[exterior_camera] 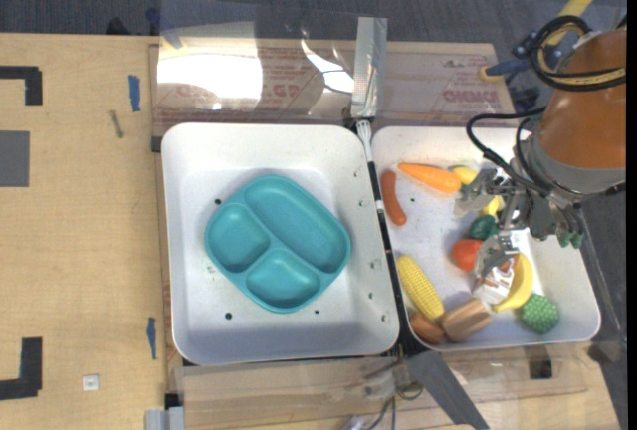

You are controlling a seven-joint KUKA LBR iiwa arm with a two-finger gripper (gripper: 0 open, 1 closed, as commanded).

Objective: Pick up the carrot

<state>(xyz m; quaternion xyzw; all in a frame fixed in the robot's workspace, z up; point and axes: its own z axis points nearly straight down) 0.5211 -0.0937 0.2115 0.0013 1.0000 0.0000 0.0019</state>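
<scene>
I see the hand [501, 241] low in the right bin [587, 323], over the tomato [465, 254] and banana [519, 285]; I cannot tell its opening. The carrot [430, 176] lies apart, farther back.

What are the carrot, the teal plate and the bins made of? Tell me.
Carrot: likely moulded plastic, with smooth uniform orange and a soft sheen.
Teal plate: probably plastic or silicone, matte, with rounded moulded compartments.
Bins: seemingly thin white plastic, slightly glossy, with rounded corners.

Red print on clear panel [299, 80] at 12 o'clock behind bins, reversed & glare-washed; can't read it. No other legible text.
</scene>
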